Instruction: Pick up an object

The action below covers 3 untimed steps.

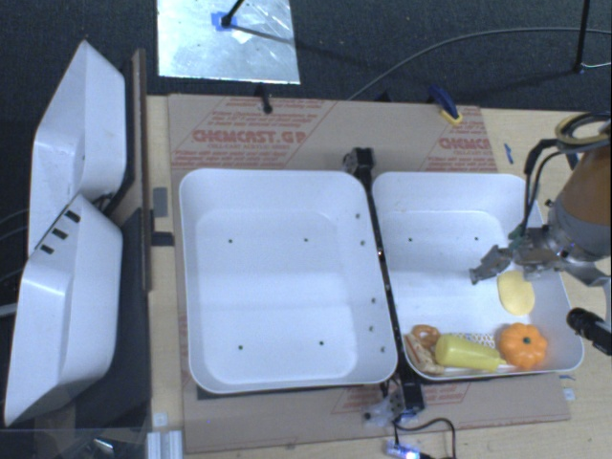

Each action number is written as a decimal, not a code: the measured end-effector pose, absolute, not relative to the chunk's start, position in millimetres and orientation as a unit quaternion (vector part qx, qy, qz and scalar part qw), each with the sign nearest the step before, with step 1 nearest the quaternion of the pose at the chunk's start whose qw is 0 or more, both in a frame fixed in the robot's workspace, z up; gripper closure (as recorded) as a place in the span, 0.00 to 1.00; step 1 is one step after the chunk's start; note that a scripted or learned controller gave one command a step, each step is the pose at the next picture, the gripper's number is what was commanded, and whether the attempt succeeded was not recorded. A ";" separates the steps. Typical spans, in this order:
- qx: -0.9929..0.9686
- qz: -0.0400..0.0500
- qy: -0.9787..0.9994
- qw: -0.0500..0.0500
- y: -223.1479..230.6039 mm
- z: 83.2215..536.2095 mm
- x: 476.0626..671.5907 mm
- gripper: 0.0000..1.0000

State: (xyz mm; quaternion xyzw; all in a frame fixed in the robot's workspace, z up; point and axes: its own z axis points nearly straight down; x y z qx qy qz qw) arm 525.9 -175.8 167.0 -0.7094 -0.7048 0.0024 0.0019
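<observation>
My gripper hangs over the right part of the right bin, open, its fingers spread to either side. Nothing sits between them. Just in front of it, a pale yellow oval object lies on the bin floor. Along that bin's front wall lie an orange pumpkin-like object, a yellow-green elongated object and a small brown pretzel-shaped piece.
The left bin adjoins the right one along a dark divider. White containers stand off the bench at the left. A metal sheet lies at the back. Cables loop near the arm.
</observation>
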 end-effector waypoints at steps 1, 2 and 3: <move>-0.706 0.001 -0.708 0.002 -136.2 107.6 535.0 0.00; -0.707 0.000 -0.707 0.001 -114.8 82.9 502.9 0.00; -0.707 0.000 -0.707 -0.001 -115.9 94.6 504.3 1.00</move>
